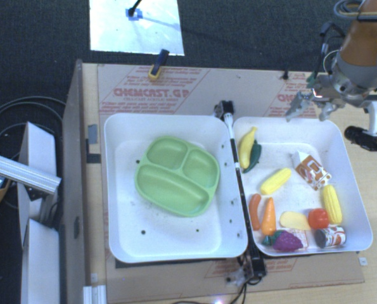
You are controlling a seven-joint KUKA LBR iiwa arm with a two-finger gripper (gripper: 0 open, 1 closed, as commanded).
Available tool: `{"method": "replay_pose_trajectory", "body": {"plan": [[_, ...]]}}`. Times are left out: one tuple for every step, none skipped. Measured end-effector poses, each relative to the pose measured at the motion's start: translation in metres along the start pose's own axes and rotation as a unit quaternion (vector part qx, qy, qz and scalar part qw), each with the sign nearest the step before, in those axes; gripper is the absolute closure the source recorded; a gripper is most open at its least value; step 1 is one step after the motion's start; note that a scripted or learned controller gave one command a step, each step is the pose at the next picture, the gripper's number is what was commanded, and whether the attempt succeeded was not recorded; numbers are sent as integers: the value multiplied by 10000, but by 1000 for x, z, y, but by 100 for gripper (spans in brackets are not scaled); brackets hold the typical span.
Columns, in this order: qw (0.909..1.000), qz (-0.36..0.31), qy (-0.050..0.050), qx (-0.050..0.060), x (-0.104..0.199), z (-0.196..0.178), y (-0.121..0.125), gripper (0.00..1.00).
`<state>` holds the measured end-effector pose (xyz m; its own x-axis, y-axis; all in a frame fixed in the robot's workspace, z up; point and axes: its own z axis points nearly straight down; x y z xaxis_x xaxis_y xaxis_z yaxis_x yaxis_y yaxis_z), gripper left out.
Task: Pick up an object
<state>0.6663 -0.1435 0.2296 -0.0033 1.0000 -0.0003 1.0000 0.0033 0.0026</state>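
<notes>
The gripper (pixel 308 109) hung over the far edge of the right bin (pixel 356 189), up near the top right corner. Its two fingers (pixel 294 111) were spread apart, and nothing was between them. The grey arm (pixel 364 43) with its orange band reached in from the right side.

All the toy food lay in the right bin. A yellow banana (pixel 246 145) lay near the wall between the bins, touching a dark green piece (pixel 255 156) beside it. A yellow lemon-shaped toy (pixel 275 181) sat in the middle. A small red and white carton (pixel 312 170) lay tilted near it, closest to the gripper but apart from it. An ear of corn (pixel 331 202) lay by the right wall. Two carrots (pixel 262 214) lay side by side lower down. Near the front were a tomato (pixel 318 218), a pale yellow piece (pixel 294 220), purple grapes (pixel 287 240) and a little can (pixel 331 236) on its side.

The left bin (pixel 121 233) held a green tray (pixel 177 176) with three parts. Both bins sat on a brown board (pixel 175 87).
</notes>
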Motion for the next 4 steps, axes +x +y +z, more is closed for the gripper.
{"method": "replay_pose_trajectory", "body": {"plan": [[10000, 4, 23, 67, 46, 97, -62, 0], [10000, 18, 9, 39, 47, 146, -105, 0], [10000, 17, 10, 31, 54, 146, -145, 0], [10000, 10, 8, -2, 54, 134, -141, 100]]}}
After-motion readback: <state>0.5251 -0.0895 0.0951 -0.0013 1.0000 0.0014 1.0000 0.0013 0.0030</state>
